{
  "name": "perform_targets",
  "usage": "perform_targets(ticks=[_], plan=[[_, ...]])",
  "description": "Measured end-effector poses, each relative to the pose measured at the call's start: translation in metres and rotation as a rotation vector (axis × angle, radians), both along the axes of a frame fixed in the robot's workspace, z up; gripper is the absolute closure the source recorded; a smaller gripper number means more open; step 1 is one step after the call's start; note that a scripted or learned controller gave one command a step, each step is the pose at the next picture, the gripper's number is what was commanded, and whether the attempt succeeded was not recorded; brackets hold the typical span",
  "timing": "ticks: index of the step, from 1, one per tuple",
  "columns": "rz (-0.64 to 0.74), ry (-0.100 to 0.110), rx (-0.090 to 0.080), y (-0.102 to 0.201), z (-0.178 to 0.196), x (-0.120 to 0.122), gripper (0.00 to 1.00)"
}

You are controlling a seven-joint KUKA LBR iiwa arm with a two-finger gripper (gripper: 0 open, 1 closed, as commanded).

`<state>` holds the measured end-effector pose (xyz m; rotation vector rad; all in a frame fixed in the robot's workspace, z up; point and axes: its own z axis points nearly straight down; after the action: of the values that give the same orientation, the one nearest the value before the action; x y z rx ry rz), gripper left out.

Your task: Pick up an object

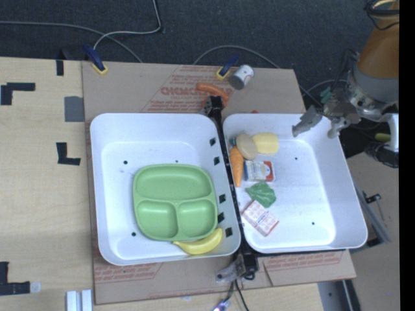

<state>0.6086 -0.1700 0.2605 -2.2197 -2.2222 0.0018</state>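
The right bin (324,193) holds a pale yellow block (265,143), a tan round piece (246,147), an orange carrot (237,166), a small red-and-white packet (259,171), a green leafy piece (261,194) and a red-patterned packet (260,218), all along its left side. My gripper (319,123) hangs at that bin's far right corner, above the rim, its two grey fingers spread apart with nothing between them. It is well to the right of the yellow block.
The left bin (110,173) carries a green divided plate (175,201) and a banana (200,243) at its near edge. Beyond the bins, an orange tool (214,89) and a small grey cylinder (241,76) lie on the cardboard.
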Motion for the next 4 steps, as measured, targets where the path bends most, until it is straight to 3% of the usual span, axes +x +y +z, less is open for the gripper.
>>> perform_targets(ticks=[1,2,3,4], plan=[[-0.001,0.003,0.000,0.038,-0.150,0.029,0.00],[-0.010,-0.027,-0.019,0.053,-0.166,-0.021,0.00],[-0.002,-0.019,-0.001,0.060,-0.170,-0.070,0.00],[0.000,-0.005,-0.003,0.073,-0.174,-0.025,0.00]])
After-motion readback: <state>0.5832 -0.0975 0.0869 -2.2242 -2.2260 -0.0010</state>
